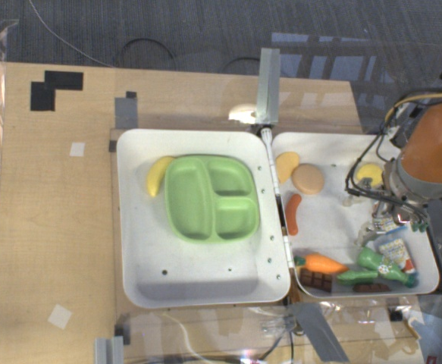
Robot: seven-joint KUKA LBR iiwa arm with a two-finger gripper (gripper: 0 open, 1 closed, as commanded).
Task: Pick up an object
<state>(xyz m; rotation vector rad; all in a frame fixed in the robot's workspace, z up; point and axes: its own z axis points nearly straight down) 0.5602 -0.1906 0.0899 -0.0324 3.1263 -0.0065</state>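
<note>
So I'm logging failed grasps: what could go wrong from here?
1. The gripper hangs over crowded toys: the green bottle and a blue-white packet touch, so it may pinch two or neither.
2. They lie near the right bin's rim, which the fingers might strike.

green divided plate (210, 198): three compartments, flat in the middle of the left bin.
banana (157, 174): yellow, curved, touching the plate's left rim.
tan round piece (308, 179): upper left of the right bin, overlapping a pale yellow-orange disc (285, 162) beside it.
red sausage (292, 213): lying lengthwise near the divider.
carrot (324, 264): orange — by the bin's front edge, a brown chocolate bar (315, 281) just in front.
green bottle (384, 265): on its side, front right corner.
yellow piece (370, 174): far right — partly hidden.
</note>
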